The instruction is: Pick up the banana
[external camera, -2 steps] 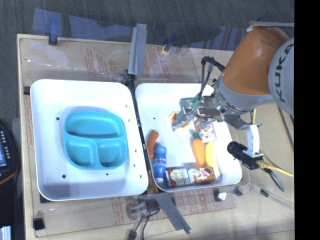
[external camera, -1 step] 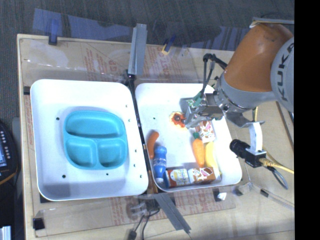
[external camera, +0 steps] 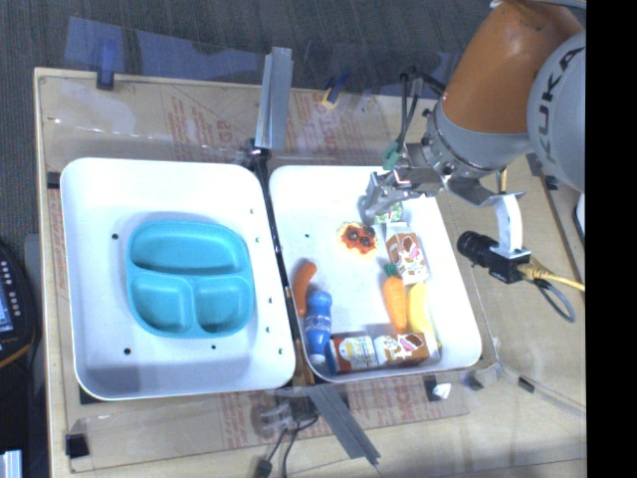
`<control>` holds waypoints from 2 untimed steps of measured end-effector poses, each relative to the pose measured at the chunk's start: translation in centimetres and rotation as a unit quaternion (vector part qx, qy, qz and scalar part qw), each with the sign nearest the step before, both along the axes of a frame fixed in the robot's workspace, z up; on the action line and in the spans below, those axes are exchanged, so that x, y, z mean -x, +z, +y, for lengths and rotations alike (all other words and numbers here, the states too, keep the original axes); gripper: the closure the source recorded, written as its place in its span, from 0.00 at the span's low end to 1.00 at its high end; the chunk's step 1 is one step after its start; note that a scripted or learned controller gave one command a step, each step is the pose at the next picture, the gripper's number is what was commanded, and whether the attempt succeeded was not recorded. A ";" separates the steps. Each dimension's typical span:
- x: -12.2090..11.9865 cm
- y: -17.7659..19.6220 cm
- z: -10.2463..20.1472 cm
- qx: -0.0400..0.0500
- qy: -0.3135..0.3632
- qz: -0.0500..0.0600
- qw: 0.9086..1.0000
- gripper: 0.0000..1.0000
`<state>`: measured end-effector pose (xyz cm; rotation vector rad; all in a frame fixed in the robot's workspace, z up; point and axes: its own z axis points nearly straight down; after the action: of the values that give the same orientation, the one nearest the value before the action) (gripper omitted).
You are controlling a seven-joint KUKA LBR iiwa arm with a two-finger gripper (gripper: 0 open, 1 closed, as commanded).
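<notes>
Beside the right bin's far wall, banana [external camera: 420, 312] lies touching a carrot [external camera: 396, 302], juice box [external camera: 405, 255] above; gripper [external camera: 378, 207] nearby, open/closed state can't be told.

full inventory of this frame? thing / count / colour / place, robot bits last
left bin: 1, white, left half of bench
tray: 1, light blue, three compartments, middle of left bin
right bin: 1, white, right of the left bin
banana: 1, yellow, right side of right bin, beside the carrot
carrot: 1, orange, just left of the banana
small carton: 1, brown and white, above carrot and banana
long carton: 1, orange-brown, lying along the near wall
bottle: 1, blue, near-left corner of right bin
sausage-like item: 1, orange-red, by the left wall, above the bottle
small item: 1, orange and dark, centre of right bin
arm: 1, grey with orange band, from the right
gripper: 1, metal, over far part of right bin
</notes>
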<state>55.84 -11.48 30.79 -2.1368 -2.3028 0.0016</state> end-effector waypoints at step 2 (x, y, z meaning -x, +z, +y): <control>-9.0 -4.3 -2.2 0.000 -0.041 0.001 0.999 1.00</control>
<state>64.87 -13.64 26.47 -2.2273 -2.2133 0.0036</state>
